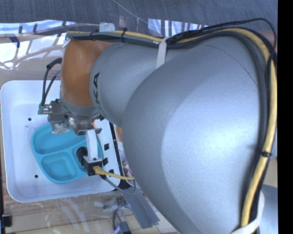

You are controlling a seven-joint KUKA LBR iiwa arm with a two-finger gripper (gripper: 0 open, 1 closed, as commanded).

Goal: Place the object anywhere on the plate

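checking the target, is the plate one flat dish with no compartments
No, raised ridges split the blue plate into separate compartments.

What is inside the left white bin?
A blue divided plate, with the gripper over its upper edge. The arm covers the bin's right side, so anything there is hidden.

This looks like a robotics lab. A bulky grey industrial arm with an orange band [195,130] reaches in from 3 o'clock, with yellow and black cables [268,111] strapped along it. At 8 o'clock a shallow white plastic bin [14,111] sits on a pale wooden bench [63,211]. Dark grey carpet [63,1] lies at 12 o'clock.
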